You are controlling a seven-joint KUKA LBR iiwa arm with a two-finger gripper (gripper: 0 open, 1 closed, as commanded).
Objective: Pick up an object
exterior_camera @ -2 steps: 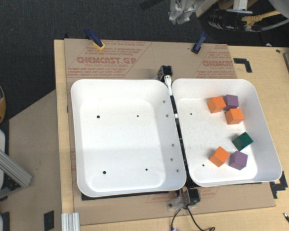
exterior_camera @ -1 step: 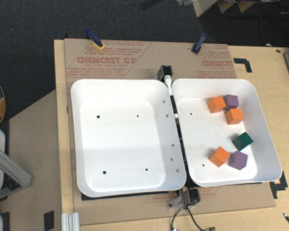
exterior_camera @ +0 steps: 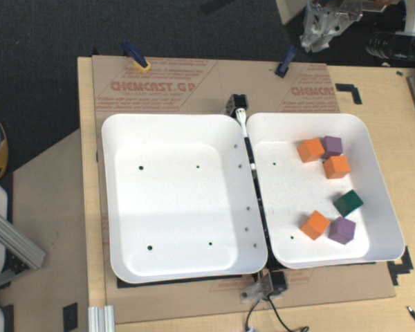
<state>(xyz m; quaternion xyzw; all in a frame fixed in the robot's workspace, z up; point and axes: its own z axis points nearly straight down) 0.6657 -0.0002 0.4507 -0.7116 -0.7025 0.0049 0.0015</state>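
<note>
Well, fingers [exterior_camera: 317,41] up top, state can't tell; six cubes crowd the right bin [exterior_camera: 290,244], left bin [exterior_camera: 117,185] beside.

Bright, even light falls from overhead, and the two white bins [exterior_camera: 173,199] glare almost to blankness, with a soft grey band of shade across the near half of the left one. The blocks [exterior_camera: 330,185] throw short, faint shadows. Beyond the worktop's [exterior_camera: 90,185] far edge the floor goes dark, and the tool [exterior_camera: 323,30] looks slightly soft.

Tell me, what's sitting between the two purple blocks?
Between the upper purple block and the lower purple block sit an orange block and the green block, in the camera view.
</note>
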